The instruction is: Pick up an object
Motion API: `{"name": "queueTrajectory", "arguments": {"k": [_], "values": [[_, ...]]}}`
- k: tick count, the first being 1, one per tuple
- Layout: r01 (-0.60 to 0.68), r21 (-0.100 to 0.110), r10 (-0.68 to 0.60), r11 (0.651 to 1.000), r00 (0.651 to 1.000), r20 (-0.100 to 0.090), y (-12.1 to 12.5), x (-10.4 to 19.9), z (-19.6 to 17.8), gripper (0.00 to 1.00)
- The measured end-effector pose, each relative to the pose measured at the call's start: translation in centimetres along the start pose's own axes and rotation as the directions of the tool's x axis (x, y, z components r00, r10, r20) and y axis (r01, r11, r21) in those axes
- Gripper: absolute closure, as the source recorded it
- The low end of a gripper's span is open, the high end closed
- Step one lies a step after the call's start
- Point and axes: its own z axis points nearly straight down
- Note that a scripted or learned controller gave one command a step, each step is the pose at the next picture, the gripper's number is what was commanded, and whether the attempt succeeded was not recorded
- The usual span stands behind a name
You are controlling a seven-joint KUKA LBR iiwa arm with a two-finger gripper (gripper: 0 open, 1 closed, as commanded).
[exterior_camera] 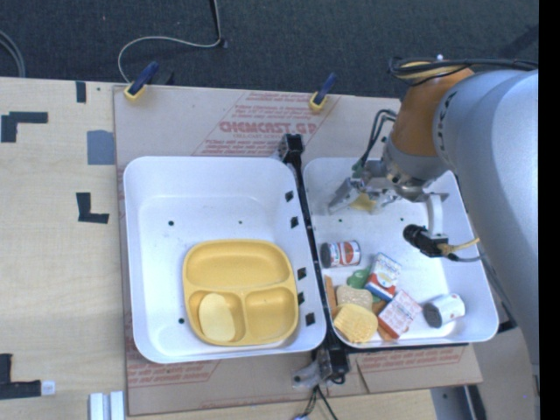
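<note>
Cardboard-topped bench (254, 129) carries two white bins. You'll find the gripper (363, 195) low in the right bin's (477, 322) far half, over a small yellowish object (365, 201) you can barely make out; whether its fingers clamp it, you cannot tell.

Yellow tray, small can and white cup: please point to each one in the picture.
Yellow tray (238, 274), camera view, upper compartment floor.
Small can (341, 254), camera view, red label.
White cup (444, 309), camera view, its side.
</note>
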Motion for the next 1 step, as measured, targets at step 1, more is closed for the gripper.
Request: {"name": "queueTrajectory", "arguments": {"k": [1], "values": [[0.000,0.003,0.000,1.000,1.000,-0.001,2.69,-0.84,0.61,0.00]]}}
